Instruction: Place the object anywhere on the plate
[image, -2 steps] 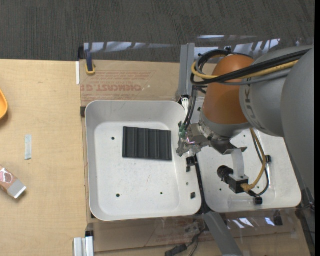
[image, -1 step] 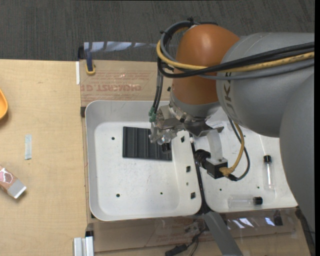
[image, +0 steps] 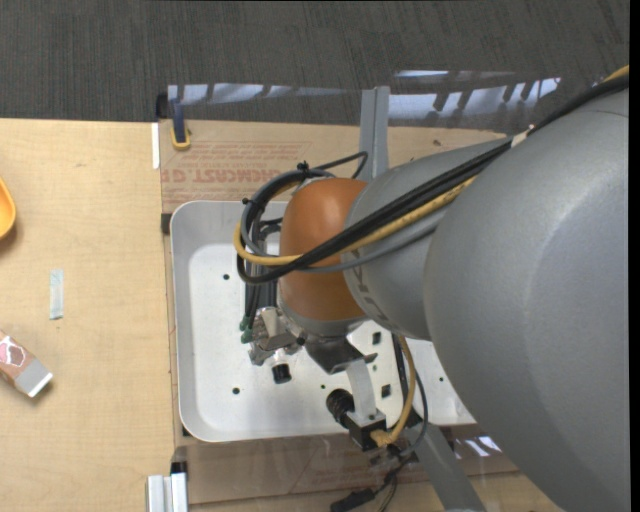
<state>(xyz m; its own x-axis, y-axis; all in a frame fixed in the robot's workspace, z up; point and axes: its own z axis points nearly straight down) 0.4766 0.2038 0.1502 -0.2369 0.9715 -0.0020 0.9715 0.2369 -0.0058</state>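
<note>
A dark grey ribbed floor runs across the top of the frame. Below it lies a pale wooden bench top, filling the left side. A sheet of brown cardboard with faint red printing sits at upper centre. A grey metal post stands upright at upper centre. The light is even and soft.

A small dark piece sits low over the white bin floor, too small to tell whether it's the object. At the far left an orange curved rim, possibly the plate, lies well apart, cut by the frame.
</note>
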